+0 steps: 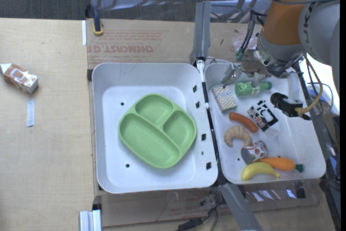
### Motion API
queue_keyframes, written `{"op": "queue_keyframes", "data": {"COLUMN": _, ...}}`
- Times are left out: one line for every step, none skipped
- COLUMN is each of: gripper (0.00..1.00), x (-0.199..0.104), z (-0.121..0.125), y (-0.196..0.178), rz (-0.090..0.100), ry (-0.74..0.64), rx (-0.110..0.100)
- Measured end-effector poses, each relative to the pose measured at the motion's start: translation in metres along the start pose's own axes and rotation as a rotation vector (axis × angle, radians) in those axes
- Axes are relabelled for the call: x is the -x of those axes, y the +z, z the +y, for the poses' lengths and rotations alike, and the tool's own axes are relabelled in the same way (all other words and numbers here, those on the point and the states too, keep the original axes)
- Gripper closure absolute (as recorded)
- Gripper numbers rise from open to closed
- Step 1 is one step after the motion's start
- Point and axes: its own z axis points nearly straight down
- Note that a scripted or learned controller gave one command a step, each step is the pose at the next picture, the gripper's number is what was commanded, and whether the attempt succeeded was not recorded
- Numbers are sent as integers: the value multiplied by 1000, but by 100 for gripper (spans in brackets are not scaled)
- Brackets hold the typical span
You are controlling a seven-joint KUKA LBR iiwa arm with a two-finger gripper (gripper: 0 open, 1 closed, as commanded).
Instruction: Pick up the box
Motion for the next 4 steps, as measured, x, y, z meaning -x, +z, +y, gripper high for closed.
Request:
{"op": "queue_keyframes", "data": {"gripper": 0, "x": 35, "z": -14, "y": 67, "rz": 0, "ry": -77, "rx": 2}}
{"op": "queue_keyframes", "data": {"gripper": 0, "x": 23, "z": 36, "y": -2, "rz": -1, "ry": -102, "rx": 5}}
{"op": "queue_keyframes", "data": {"gripper": 0, "x": 2, "z": 7, "y": -1, "rz": 0, "ry": -212, "rx": 3}}
{"op": "queue_keyframes", "data": {"gripper": 0, "x": -14, "z": -3, "y": -1, "rz": 0, "ry": -261, "rx": 2}}
